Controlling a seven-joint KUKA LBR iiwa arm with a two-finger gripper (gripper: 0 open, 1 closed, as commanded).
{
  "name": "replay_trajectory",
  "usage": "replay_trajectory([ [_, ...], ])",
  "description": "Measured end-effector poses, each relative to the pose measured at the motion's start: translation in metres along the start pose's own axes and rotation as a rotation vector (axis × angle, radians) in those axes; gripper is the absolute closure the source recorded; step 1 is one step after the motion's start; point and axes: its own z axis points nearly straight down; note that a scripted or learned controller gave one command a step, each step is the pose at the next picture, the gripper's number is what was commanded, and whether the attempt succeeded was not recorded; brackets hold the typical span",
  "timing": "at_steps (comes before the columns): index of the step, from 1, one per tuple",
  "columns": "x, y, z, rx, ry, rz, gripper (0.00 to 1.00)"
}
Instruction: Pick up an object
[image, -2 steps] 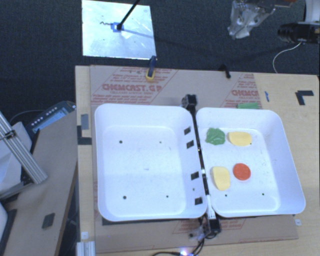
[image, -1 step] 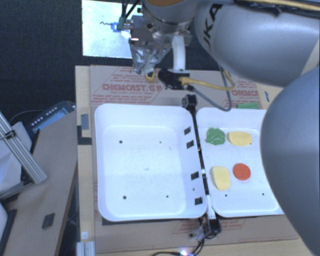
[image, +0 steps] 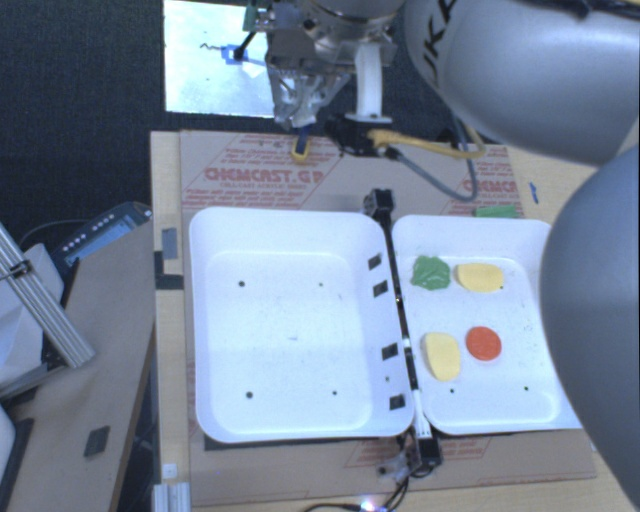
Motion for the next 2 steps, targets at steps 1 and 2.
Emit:
replay_trajectory([
  [1,-0.015,-0.008,-0.010,0.001,-0.001,0.005,1.00],
  [2,-0.024,0.009,-0.036,-0.002,0.000,0.006,1.00],
])
